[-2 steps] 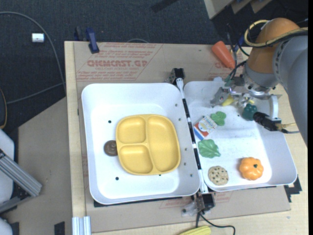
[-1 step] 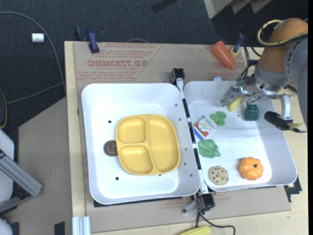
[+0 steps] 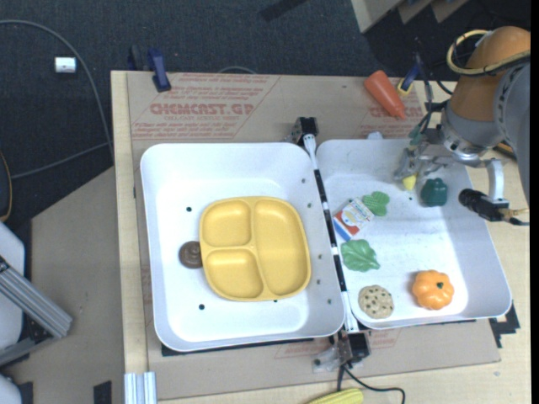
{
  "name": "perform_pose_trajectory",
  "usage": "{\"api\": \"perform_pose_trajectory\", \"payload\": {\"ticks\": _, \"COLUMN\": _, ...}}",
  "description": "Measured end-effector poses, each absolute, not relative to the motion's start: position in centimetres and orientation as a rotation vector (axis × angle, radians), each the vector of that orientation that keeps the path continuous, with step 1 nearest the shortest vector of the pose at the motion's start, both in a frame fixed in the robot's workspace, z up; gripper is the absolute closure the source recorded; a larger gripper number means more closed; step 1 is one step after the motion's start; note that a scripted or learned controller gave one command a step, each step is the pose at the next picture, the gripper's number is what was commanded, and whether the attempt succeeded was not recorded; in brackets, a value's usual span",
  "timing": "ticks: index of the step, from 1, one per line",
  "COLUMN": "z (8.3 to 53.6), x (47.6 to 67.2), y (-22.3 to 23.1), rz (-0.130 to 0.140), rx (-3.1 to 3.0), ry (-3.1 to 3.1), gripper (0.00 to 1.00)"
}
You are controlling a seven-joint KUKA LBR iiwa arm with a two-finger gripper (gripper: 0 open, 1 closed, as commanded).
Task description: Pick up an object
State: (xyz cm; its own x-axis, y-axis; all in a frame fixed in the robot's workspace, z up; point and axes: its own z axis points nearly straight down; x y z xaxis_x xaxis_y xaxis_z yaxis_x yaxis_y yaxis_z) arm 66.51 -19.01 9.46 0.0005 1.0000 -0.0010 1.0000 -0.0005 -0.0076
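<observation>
My gripper (image 3: 418,165) hangs low over the back of the right bin (image 3: 472,251), with the arm coming in from the right. A small yellow piece (image 3: 410,183) lies right under its tip, and a dark green toy vegetable (image 3: 434,193) sits just to the right of it. Whether either one is touched is unclear. Further forward in this bin lie a light green leaf (image 3: 376,201), a red, white and blue packet (image 3: 351,217), a darker green leaf (image 3: 360,255), a cookie (image 3: 376,300) and an orange pumpkin (image 3: 433,289).
The left bin (image 3: 168,183) holds a yellow divided plate (image 3: 253,247) with a brown disc (image 3: 190,254) against its left edge. An orange carrot-shaped toy (image 3: 385,94) lies on the bench behind the right bin. A black divider (image 3: 324,217) runs between the bins.
</observation>
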Motion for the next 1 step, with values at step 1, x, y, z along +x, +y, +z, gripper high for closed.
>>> {"api": "perform_pose_trajectory", "payload": {"ticks": 1, "z": 14.37, "x": 60.14, "y": -10.53, "rz": -0.002, "rx": -2.219, "ry": -2.222, "gripper": 1.00}}
